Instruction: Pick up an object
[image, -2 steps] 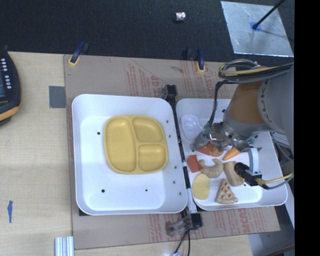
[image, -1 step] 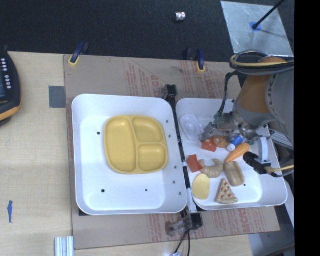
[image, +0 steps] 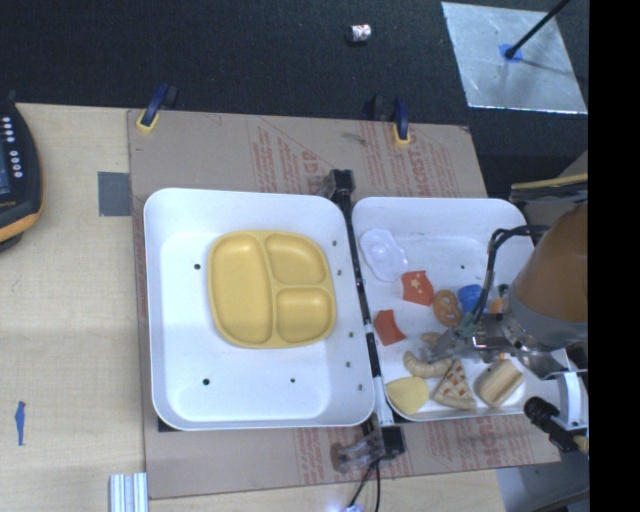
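Note:
My gripper (image: 452, 347) reaches in from the right and sits low in the right bin (image: 440, 212), among the toy food. Right beside it lie a tan peanut-shaped piece (image: 424, 364), a pizza slice (image: 455, 386) and a bread piece (image: 499, 382). Just behind it are a brown round piece (image: 446, 309) and a blue piece (image: 470, 298). A red block (image: 387, 326), an orange-red piece (image: 417, 287), a clear plastic piece (image: 378, 250) and a pale yellow piece (image: 406, 395) lie further left. Nothing is visibly held.
The left bin (image: 175, 300) holds a yellow divided plate (image: 270, 288). The grey arm with its orange band (image: 560, 275) covers the right bin's right side. A cable (image: 492, 262) loops above the wrist. A black clip (image: 342, 182) sits between the bins at the back.

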